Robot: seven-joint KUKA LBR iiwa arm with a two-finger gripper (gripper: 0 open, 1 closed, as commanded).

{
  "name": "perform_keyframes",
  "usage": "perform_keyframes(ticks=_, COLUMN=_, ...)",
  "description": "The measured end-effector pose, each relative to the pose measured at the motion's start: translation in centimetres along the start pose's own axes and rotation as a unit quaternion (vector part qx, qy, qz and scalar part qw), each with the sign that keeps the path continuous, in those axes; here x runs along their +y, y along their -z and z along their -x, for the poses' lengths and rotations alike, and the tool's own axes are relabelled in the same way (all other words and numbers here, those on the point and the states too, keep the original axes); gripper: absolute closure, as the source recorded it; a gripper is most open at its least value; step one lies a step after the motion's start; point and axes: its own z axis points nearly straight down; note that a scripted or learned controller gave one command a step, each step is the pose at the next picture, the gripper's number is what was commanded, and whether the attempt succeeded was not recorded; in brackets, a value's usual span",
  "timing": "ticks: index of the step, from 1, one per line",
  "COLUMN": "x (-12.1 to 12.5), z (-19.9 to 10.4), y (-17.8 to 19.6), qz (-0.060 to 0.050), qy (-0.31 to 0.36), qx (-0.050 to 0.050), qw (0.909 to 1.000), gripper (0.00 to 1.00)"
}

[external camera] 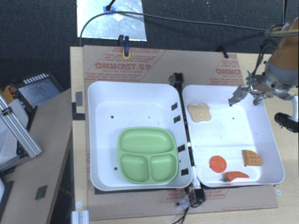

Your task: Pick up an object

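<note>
The right bin [261, 125] holds several small items. A beige bread slice [199, 112] lies near its back left corner. A red round slice [217, 164], an orange waffle square [252, 157] and a red-orange pepper [236, 175] lie near its front edge. My gripper [244, 99] hangs over the bin's back right part, to the right of the bread slice and apart from it. Its fingers [233, 100] are spread open with nothing between them.
The left bin [100, 125] holds a green divided plate [147, 154] at its front. Black clips run along the divider [183, 129] between the bins. A cable crosses above the bench at the back. Grey equipment [28, 106] stands at the far left.
</note>
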Motion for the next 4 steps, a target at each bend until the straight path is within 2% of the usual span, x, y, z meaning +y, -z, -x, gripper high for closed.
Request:
perform_keyframes(ticks=2, x=0.1, z=-0.5, y=-11.4, qz=-0.002, qy=0.000, qx=0.000, qw=1.0000, gripper=0.00)
perform_keyframes(ticks=3, x=0.3, z=-0.4, y=-10.0, qz=0.002, qy=0.000, qx=-0.001, qw=1.0000, gripper=1.00)
perform_keyframes(ticks=4, x=0.1, z=0.6, y=-4.5, qz=0.003, qy=-0.001, qx=-0.001, qw=1.0000, gripper=1.00)
